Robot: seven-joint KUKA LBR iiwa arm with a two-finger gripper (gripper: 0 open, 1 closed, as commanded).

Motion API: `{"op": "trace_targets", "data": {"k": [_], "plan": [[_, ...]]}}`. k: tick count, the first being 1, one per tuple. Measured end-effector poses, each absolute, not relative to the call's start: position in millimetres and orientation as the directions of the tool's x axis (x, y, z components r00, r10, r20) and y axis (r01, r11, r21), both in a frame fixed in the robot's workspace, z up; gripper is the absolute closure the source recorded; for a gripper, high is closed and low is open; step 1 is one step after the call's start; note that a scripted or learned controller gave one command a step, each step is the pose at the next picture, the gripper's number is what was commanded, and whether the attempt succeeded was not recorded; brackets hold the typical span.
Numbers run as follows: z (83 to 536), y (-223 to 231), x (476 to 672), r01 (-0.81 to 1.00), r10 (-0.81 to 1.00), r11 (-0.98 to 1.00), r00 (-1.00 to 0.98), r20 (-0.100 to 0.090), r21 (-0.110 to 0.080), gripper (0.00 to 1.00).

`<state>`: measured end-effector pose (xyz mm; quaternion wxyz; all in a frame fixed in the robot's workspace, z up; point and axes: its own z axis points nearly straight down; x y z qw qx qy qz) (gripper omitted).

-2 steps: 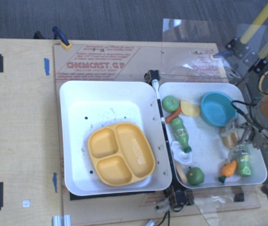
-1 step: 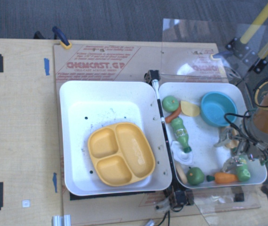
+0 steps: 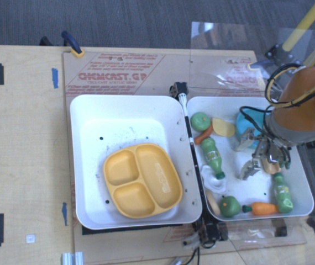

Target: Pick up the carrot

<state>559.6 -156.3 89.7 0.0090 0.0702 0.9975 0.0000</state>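
One carrot (image 3: pixel 263 207), two green bottles (image 3: pixel 212 158), one yellow plate (image 3: pixel 142 179).

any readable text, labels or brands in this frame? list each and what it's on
"CHEMCAST GP": large red print on the brown protective sheet under the bins, behind the left bin; the letters are soft, so this is a best reading.
Smaller red lines above and below it: too blurred to read.
Fainter red print on the sheet behind the right bin: unreadable.
Green bottle labels: too small to read.
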Motion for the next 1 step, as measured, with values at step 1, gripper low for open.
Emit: {"op": "trace_targets", "data": {"k": [1], "plan": [[88.8, -190.1, 575.4, 0.277, 0.277, 0.961, -0.961, -0.006, 0.01, 0.0]]}}
